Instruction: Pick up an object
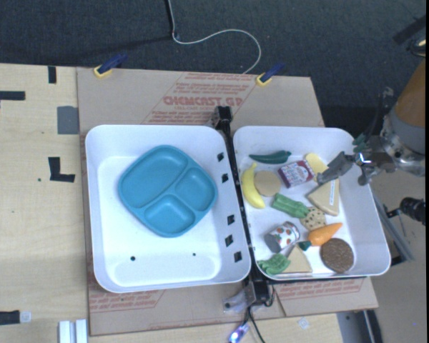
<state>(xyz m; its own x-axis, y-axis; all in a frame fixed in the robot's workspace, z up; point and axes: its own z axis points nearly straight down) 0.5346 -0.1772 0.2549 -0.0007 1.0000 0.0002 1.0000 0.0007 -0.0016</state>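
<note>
Nothing lifted yet: end effector hovered over right bin, above cheese wedge; spread or pressed together, impossible to tell. Grasp and lift remained.

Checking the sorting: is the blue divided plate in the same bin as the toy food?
No. The blue divided plastic plate lies in the left white bin, while the toy food pieces fill the right white bin.
</note>
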